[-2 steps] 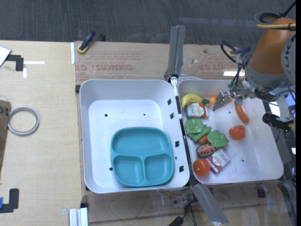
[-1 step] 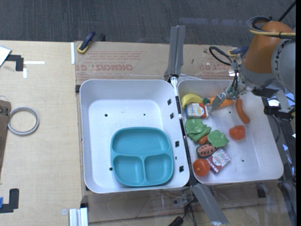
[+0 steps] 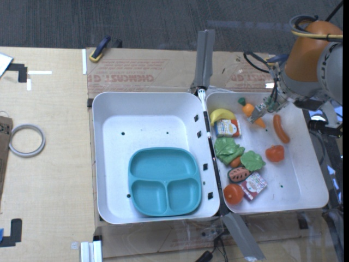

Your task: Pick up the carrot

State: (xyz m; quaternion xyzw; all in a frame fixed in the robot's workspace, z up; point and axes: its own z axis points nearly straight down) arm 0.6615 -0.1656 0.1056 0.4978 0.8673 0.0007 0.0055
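- Camera view showed the carrot [image 3: 248, 109] lying in the right bin [image 3: 305, 195], near its far wall.
- Gripper [image 3: 260, 113] was just beside it; jaws' state I cannot tell.
- Lifting was not yet done.

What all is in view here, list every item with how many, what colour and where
bins: 2, white, side by side on the bench
divided tray: 1, teal, left bin
carrot: 1, orange, right bin, far end by the pincer
banana: 1, yellow, right bin, far left
sausage: 1, red-orange, right bin, right of the carrot
tomatoes: 2, red, right bin, one mid-right, one near corner
leafy greens: 2, green, right bin, middle
packets: 2, white and red, right bin
tape roll: 1, grey, bench at left
arm: 1, grey with orange band, from right
pincer: 1, dark, low at the carrot
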